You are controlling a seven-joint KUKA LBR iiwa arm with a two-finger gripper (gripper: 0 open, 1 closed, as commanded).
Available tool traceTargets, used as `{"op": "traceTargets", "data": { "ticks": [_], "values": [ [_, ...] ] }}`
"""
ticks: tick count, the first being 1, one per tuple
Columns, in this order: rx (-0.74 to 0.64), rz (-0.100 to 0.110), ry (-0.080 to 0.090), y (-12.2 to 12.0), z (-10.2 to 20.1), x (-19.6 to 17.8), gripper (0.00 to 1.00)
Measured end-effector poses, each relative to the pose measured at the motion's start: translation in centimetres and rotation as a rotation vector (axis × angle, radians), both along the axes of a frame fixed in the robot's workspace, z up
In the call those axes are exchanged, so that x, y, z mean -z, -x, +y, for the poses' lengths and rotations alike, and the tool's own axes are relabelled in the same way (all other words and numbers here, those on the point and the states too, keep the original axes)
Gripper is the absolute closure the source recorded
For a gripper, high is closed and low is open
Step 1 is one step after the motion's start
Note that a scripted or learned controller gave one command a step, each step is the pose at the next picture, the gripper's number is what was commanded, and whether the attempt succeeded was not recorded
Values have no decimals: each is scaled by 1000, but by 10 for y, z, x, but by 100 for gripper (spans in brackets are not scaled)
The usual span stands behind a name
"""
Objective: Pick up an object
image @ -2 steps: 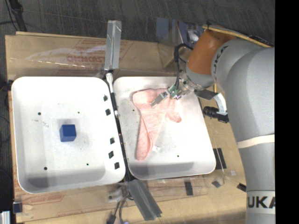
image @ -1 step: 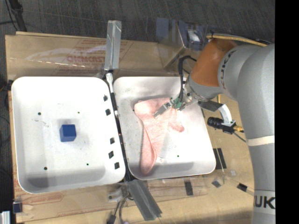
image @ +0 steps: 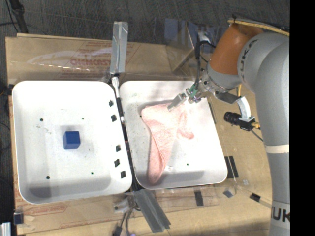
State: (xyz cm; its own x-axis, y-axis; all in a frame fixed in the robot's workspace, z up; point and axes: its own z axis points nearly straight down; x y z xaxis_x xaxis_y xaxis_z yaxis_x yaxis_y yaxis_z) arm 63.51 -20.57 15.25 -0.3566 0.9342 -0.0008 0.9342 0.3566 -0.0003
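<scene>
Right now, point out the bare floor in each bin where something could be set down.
Left bin: most of its floor is bare on every side of the blue cube. Right bin: the pink cloth covers the middle; bare patches lie along the left wall beside it and toward the near right corner. It is crowded at the far right, where the end effector sits at the cloth's edge.

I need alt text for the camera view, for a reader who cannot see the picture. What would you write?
A grey robot arm reaches in from the right, its gripper at the upper edge of a pink cloth lying crumpled in the right white bin. The left white bin holds a small blue cube. Both bins sit side by side on a brown bench.
</scene>
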Motion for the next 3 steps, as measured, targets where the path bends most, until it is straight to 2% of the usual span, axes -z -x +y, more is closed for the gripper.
{"op": "traceTargets", "data": {
  "ticks": [1, 2, 3],
  "values": [
    [-84, -2, 0, 8, -2, 58, 0],
    [-123, -4, 1, -2, 3, 58, 0],
    [-359, -2, 0, 26, 15, 58, 0]
  ]
}}
